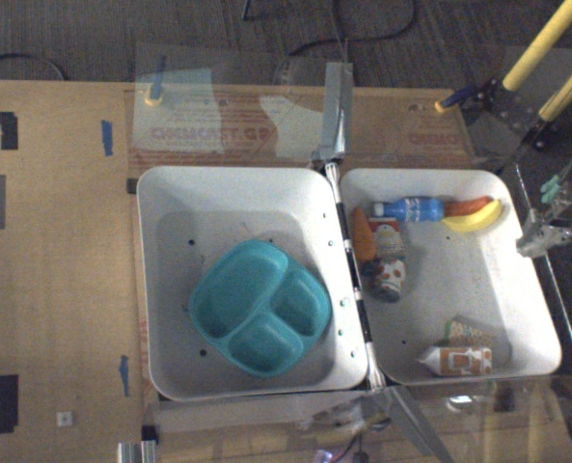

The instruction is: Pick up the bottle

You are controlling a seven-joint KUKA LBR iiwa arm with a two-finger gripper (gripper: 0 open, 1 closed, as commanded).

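The bottle (413,208) lies on its side along the far wall of the right bin (517,297). It is clear with a blue label and a blue cap that points left. Its right end touches a red-orange item (469,204) and a yellow banana (474,220). My gripper (541,234) shows as a small grey shape over the right bin's right rim, well to the right of the bottle and apart from it. Nothing is seen held in it.
An orange carrot-like piece (363,236), a small patterned can (390,276) and a carton (459,359) also lie in the right bin. A teal divided plate (258,307) sits in the left bin (170,210). Yellow-handled clamps (541,41) stand at the far right.
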